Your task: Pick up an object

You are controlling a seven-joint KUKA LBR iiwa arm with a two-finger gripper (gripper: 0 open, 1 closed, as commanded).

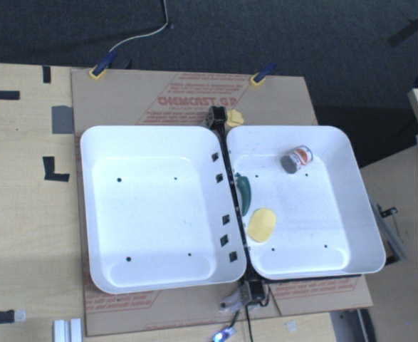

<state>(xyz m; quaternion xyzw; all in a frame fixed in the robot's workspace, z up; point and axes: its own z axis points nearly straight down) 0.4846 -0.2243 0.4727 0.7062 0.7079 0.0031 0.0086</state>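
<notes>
— What is found in the right bin?

— Three things are seen there. A small can, lying on its side with a grey end and a red and white label, is placed toward the far part of the bin floor. A flat yellow piece is set near the left wall, toward the near side. A dark green piece is laid just beyond the yellow one, against the same wall; whether the two touch cannot be told.

— And the can, is it kept apart from them?

— Yes, it is well separated from both.

— How are the bins arranged?

— The left bin and the right one are set side by side, rims touching, and small black clips are spaced along the join. Both are carried on a brown cardboard sheet printed with red lettering, which is pinned at its far edge by two blue and yellow clamps.

— What is reported of the gripper?

— Whether it is spread, closed or clamped on anything cannot be told.

— Anything else?

— A thin cable is run across the dark floor beyond the bench.
</notes>
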